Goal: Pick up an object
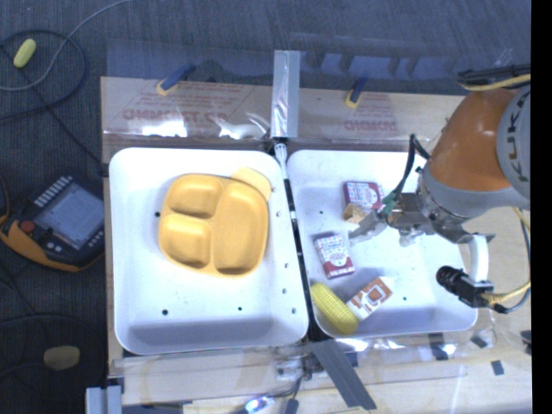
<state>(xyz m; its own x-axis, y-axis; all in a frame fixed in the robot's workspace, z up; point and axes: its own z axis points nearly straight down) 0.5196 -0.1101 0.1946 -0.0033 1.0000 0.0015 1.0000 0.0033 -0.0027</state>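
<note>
In the right bin (431, 317), four small things lie loose on the white floor: a dark red packet (361, 197) toward the far side, a second red packet (333, 254) near the bin's left wall, a brown and white carton (371, 296) toward the near edge, and a yellow corn cob (333, 308) just beside that carton in the near left corner. The gripper (366, 226) hangs over the bin between the two red packets, its metal tip pointing left from the arm (479, 158), which reaches in from the right. The far packet sits just beyond the tip and the nearer packet just below and left of it; whether either is touched cannot be told. How far the jaws stand open cannot be told either, and nothing is seen held between them.

The left bin (129, 257) holds a yellow sectioned tray (214, 222), with a pale yellow piece (253, 179) at its far right corner. Both bins rest side by side on the desk (129, 110), whose far part is covered in clear plastic sheet. Beyond the desk lies dark carpet (345, 7) with a thin cable, a yellow object (24, 53), and an orange-edged handheld controller (53, 224) at the left.
</note>
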